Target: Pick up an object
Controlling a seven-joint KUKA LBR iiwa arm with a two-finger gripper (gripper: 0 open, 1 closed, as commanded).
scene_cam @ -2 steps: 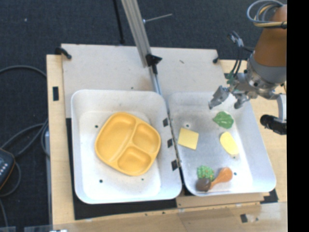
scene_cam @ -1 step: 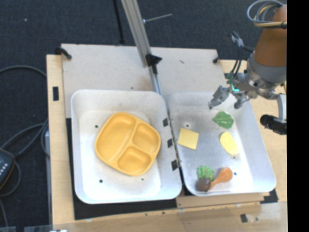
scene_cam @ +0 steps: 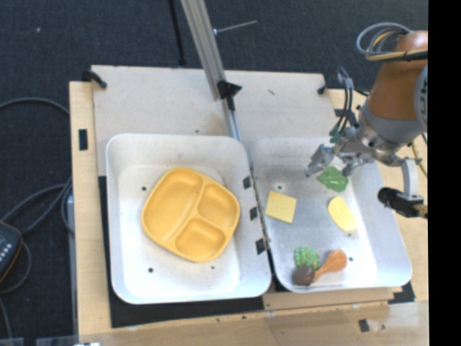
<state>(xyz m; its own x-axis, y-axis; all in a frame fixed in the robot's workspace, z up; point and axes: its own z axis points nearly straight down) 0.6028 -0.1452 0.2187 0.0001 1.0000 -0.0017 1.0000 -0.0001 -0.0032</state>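
Green leafy piece (scene_cam: 333,178) sat in right bin (scene_cam: 389,265), up from yellow lemon-like piece (scene_cam: 341,214), between spread fingers (scene_cam: 317,161) of gripper (scene_cam: 333,166). Tan bench (scene_cam: 158,99), dark carpet.

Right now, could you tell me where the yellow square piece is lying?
The yellow square piece lies flat in the right bin, near its left wall, left of the yellow oval piece and above the green broccoli.

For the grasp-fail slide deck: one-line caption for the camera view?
Pincer over a green object in the right bin; yellow divided tray sits in the left bin.
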